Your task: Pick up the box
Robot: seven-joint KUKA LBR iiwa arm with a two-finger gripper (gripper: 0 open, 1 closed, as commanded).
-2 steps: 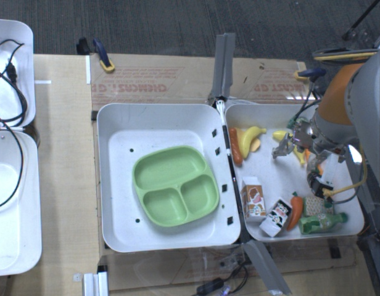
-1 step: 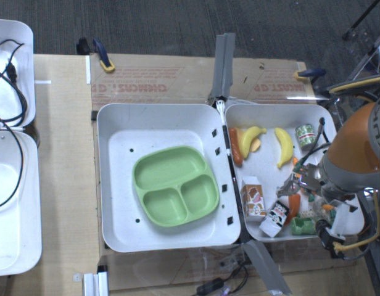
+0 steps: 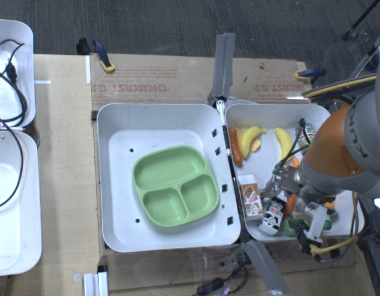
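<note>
While arm hovers low over right bin, box lies just left of jaws, ungrasped; jaw spread hidden, cannot tell

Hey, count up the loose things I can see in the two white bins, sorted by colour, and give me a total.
Yellow: 2, banana and second banana
Orange: 1, carrot
Green: 1, divided tray
Brown and white: 1, box
Black and white: 1, carton
Total: 6 clearly seen; more items lie hidden under the arm.
</note>
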